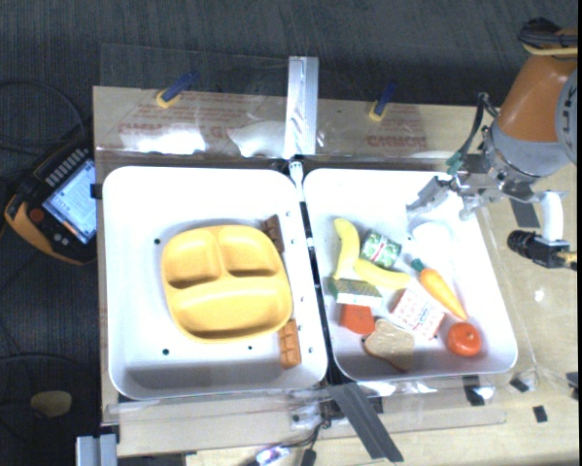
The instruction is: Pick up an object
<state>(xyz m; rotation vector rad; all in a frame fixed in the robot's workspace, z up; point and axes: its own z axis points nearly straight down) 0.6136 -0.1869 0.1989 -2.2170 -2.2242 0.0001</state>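
Camera view, what I see: arm (538,105) comes in from the right, orange band above the wrist, wrist sitting over the top right corner of the right bin (495,260). Tool (434,194) hangs over that bin's upper right area, above bare white floor; I can't tell its state at this angle and resolution. I see nothing between its tips. Pickable stuff is all in the right bin, bunched in the lower half: banana (354,260) running from upper left down toward centre, a small green-and-white can (381,250) just beside its right side, carrot (441,292) slanting down to the right, tomato (463,338) near the bottom right corner. Between them a red-and-white printed box (416,312), an orange-red block (358,319) below the banana, and a tan bread-slice piece (391,347) against the bottom wall. The whole cluster sits well apart from the tool, lower and to the left. Left bin (125,280) holds a yellow compartment tray (227,282) lying flat, slightly rotated, plus a small brown waffle-like piece (290,344) by the lower right wall and a dark brown bit (272,229) at the tray's upper right corner. Off the worktop (524,357), on the left, a handheld pendant (62,202) with a lit screen lies on the dark floor with cables.
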